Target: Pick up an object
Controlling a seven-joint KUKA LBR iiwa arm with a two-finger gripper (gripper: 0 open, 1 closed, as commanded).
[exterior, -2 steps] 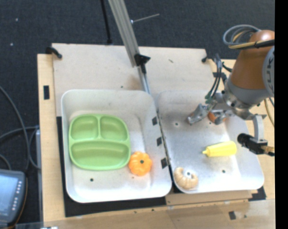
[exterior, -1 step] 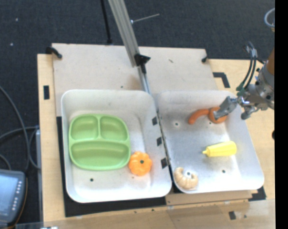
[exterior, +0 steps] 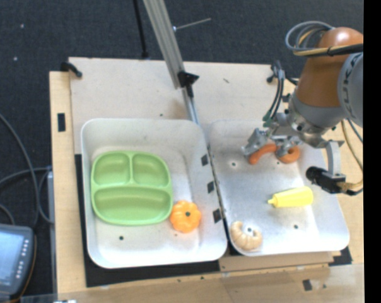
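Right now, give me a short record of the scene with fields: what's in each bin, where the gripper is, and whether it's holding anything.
left bin: green divided plastic plate; small orange toy pumpkin beside the plate's right corner
right bin: yellow squeeze bottle lying on its side; beige swirled pastry toy at the near left corner; orange carrot-like toy
gripper: low over the far part of the right bin, at the orange toy
grasp: cannot tell; the toy is partly hidden under the gripper
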